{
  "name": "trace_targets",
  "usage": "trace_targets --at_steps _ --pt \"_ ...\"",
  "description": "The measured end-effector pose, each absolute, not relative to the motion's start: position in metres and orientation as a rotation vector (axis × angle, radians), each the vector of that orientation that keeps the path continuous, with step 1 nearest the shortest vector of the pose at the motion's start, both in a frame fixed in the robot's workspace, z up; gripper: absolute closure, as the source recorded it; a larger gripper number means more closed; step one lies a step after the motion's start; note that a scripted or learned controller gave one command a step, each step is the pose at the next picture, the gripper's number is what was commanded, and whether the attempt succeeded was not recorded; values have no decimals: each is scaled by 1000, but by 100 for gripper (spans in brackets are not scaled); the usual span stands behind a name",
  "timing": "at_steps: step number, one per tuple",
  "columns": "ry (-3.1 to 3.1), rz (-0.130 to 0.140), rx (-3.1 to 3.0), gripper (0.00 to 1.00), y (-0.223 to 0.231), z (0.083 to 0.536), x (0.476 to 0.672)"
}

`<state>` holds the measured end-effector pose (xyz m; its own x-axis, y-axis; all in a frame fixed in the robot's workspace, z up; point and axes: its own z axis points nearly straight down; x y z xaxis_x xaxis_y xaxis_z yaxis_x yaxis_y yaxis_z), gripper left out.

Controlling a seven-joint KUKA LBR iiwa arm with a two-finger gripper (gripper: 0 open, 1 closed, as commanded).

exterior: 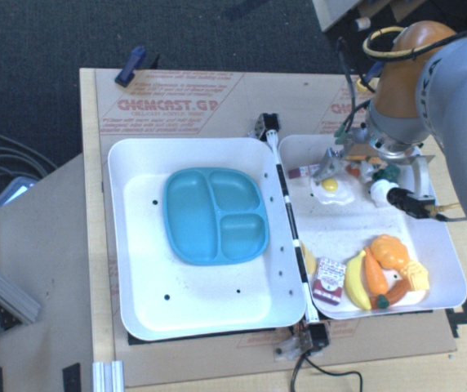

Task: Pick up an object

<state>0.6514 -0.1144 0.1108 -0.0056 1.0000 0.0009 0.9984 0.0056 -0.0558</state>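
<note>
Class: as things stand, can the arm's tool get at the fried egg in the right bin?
Probably yes. The tool hangs just above the egg, with nothing lying over it.

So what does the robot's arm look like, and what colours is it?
The arm is fat, round and smooth grey, with an orange band above the wrist. A yellowish cable loops beside the band. The gripper at the end is small, metal-looking and dark.
</note>
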Motion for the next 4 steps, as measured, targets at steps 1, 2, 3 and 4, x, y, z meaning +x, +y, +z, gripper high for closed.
trace_targets --at_steps 1,2,3,4 --pt "-2202 59 -2188 100 -114 121 652" --pt "-2202 60 -2188 0 -114 121 652" --pt "-2224 -3 -2223 0 -163 87 668" --pt "-2225 0 -2222 100 -163 96 667"
